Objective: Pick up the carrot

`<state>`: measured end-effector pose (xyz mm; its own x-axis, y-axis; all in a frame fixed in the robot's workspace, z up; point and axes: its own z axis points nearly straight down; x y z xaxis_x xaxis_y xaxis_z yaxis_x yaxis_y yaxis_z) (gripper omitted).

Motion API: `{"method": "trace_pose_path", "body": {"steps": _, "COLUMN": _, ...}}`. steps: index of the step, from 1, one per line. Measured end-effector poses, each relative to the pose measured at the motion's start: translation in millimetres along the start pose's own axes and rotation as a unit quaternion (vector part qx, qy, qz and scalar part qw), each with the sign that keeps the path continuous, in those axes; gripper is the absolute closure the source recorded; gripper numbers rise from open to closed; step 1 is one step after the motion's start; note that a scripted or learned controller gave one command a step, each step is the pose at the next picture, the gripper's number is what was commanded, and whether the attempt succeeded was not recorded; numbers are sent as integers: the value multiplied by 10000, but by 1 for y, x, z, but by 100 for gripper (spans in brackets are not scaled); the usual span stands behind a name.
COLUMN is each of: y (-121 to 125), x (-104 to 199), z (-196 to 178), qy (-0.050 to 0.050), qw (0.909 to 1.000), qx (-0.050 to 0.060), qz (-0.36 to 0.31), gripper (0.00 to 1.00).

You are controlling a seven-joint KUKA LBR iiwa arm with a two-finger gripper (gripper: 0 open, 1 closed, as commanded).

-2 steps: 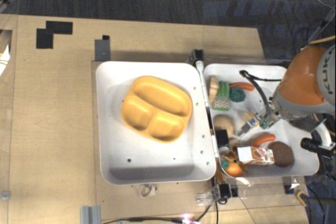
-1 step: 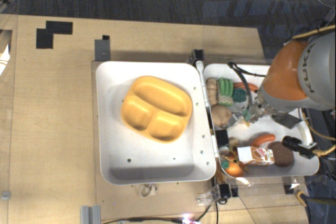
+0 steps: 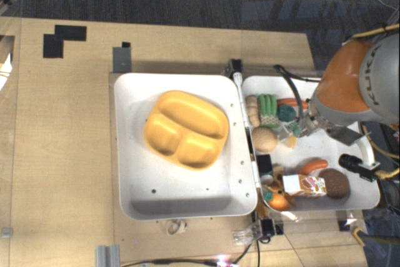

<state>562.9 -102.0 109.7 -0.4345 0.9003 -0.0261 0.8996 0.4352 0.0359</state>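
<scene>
The gripper (image 3: 301, 125) hung low over the upper middle of the right bin (image 3: 369, 197), at the end of the grey arm (image 3: 369, 81) with its orange band; whether it was wide or narrow could not be told, and nothing showed as held in it. The carrot (image 3: 312, 166), orange-red and lying nearly level, rested on the bin floor below the gripper in the view, near but apart from it. Just under the carrot lay a small white carton (image 3: 302, 184) and a dark brown rounded item (image 3: 336, 184). Left of the gripper sat a green ridged item (image 3: 267, 104) and a tan ball-like item (image 3: 264, 140). The left bin (image 3: 134, 197) held a large yellow bread-shaped item (image 3: 185, 128).
</scene>
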Motion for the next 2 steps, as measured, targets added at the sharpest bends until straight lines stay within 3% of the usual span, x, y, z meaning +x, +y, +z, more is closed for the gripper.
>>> {"method": "trace_pose_path", "body": {"steps": 1, "y": 82, "x": 40, "z": -76, "qy": 82, "qw": 9785, "qx": 150, "qz": 2056, "gripper": 100}}
{"method": "trace_pose_path", "body": {"steps": 2, "y": 73, "x": -22, "z": -140, "qy": 46, "qw": 9712, "qx": 152, "qz": 2377, "gripper": 100}}
